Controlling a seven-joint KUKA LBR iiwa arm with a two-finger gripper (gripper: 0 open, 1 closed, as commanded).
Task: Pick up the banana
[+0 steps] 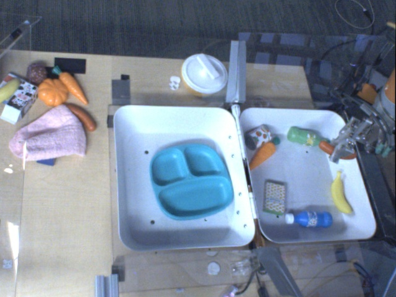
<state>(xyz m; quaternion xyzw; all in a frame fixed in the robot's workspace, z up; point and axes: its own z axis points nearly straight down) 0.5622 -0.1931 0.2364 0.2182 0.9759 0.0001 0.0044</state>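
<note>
1. The gripper (344, 146) hangs at the right bin's (362, 228) upper right edge; whether it is open or closed cannot be told.
2. The banana (340, 193) lies just below it, well apart.
3. Its long axis runs up-down, lower tip angled slightly right.

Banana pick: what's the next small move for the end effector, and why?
Probably shift the end effector toward the near edge of the right bin, to sit above the banana. It now hangs by the green bottle at the bin's far right, while the banana lies untouched along the right wall.
</note>
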